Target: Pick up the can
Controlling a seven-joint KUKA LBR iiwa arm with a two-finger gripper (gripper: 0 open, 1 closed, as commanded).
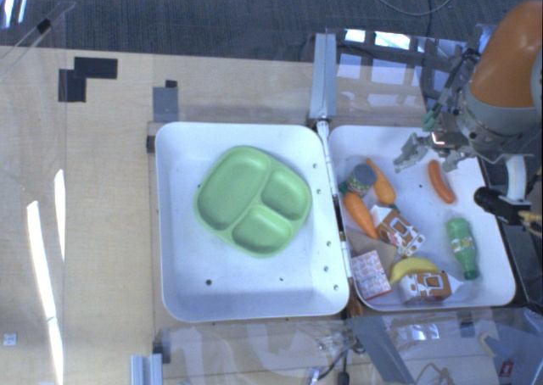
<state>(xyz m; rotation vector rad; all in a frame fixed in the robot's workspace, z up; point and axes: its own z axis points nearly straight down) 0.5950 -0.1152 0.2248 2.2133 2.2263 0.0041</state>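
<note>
The can is small, with a grey top, and stands at the left side of the right bin, against its left wall. Two orange carrots lie beside it, one to its right and one just below. My gripper hangs over the back of the right bin, to the right of the can and apart from it. Its fingers are spread open with nothing between them. A red sausage lies just below the gripper.
The right bin also holds a green bottle, a banana, and small cartons and packets. A green divided plate lies in the left bin. A metal rail runs behind the bins.
</note>
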